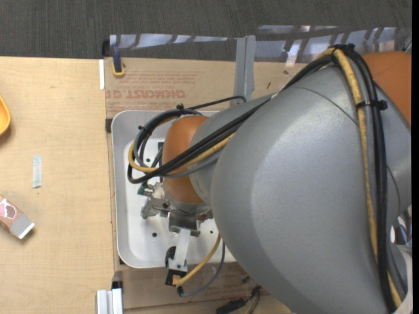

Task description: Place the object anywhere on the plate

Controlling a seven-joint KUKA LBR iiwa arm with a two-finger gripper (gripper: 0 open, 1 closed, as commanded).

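The task's object and the plate could not be made out beneath the bulky grey arm (pixel 294 195). The gripper (pixel 171 231) hung low over the shallow white plastic bin (pixel 124 175) near its front edge, on the wooden bench (pixel 59 110)

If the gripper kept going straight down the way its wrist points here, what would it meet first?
Most likely the white bin's floor. The gripper points down into that bin beneath the orange band; the arm hides whatever lies directly under it, so this is uncertain.
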